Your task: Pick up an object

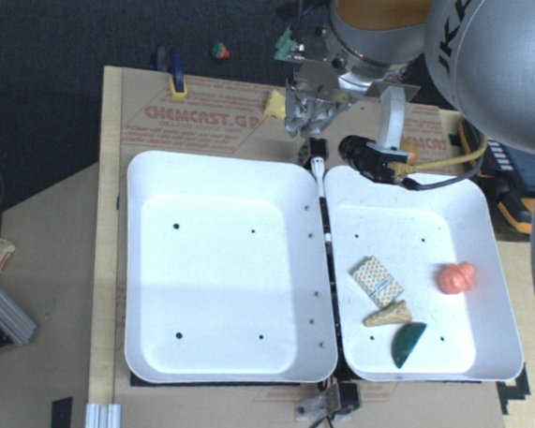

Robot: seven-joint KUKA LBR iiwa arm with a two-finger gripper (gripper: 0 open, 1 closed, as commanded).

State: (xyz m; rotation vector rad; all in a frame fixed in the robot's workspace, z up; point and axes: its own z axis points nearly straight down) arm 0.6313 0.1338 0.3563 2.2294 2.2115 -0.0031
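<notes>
Your grey arm with its orange band (381,8) comes in from the upper right and hangs over the far edge of the bench, beyond both bins. The two-finger gripper (307,118) points down above the brown cardboard backing (202,113), just past the far end of the seam between the bins; you cannot tell from this slant how wide it stands, and nothing shows between its tips. The left white bin (156,198) sits beside the right white bin (491,239). In the right bin's near half lie four things close together: a small patterned rectangular packet (377,279), a tan wedge-shaped piece (388,315) just near of it, a dark green curved piece (407,343) touching the wedge's near side, and a pink lumpy soft-looking object (455,277) further right, well apart from the gripper.
</notes>
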